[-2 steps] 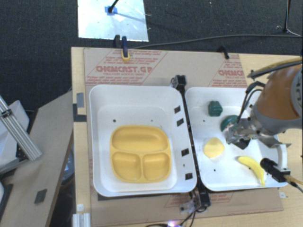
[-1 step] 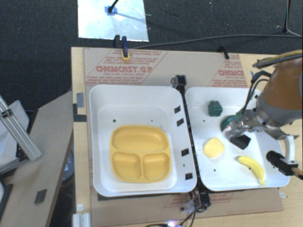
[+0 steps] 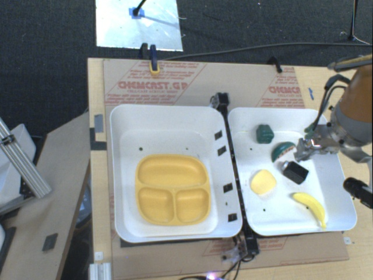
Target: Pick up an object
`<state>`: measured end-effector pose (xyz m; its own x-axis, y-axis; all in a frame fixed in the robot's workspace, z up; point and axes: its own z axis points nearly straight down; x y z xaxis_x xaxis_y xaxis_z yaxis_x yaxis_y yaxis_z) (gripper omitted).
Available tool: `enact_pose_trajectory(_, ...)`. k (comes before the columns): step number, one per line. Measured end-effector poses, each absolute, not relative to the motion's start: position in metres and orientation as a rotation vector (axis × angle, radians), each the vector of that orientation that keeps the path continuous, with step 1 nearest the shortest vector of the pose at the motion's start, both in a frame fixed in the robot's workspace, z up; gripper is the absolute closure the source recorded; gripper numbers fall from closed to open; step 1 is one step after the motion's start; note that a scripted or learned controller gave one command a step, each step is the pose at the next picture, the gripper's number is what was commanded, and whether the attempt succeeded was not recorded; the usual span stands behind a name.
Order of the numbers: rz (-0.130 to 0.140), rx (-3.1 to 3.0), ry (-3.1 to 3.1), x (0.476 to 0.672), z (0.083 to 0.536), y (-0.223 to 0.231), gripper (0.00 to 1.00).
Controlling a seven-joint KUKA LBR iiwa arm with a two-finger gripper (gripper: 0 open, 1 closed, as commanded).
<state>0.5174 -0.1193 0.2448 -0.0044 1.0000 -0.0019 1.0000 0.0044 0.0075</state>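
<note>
The right bin [image 3: 274, 226] holds a dark green lump [image 3: 264, 133], a teal and white rounded object [image 3: 282, 150], a black block [image 3: 295, 172], a pale yellow round piece [image 3: 263, 182] and a yellow banana [image 3: 311, 207]. My gripper [image 3: 305, 150] comes in from the right and hangs low over the bin, right beside the teal object and just above the black block. Nothing shows between its tips.
The left bin [image 3: 122, 156] holds a yellow divided tray [image 3: 172, 188]. Black clips line the ridge between the two bins [image 3: 227, 168]. A cardboard sheet [image 3: 175, 83] lies under both bins, with a blue clamp [image 3: 153, 59] at its far edge.
</note>
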Motion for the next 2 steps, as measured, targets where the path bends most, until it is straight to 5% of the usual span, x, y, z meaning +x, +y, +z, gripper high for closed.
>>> enact_pose_trajectory(1,0.004,2.213,2.224,0.519,0.26,-0.119,1.0)
enact_pose_trajectory(2,0.005,2.209,2.233,0.531,0.256,-0.057,1.0)
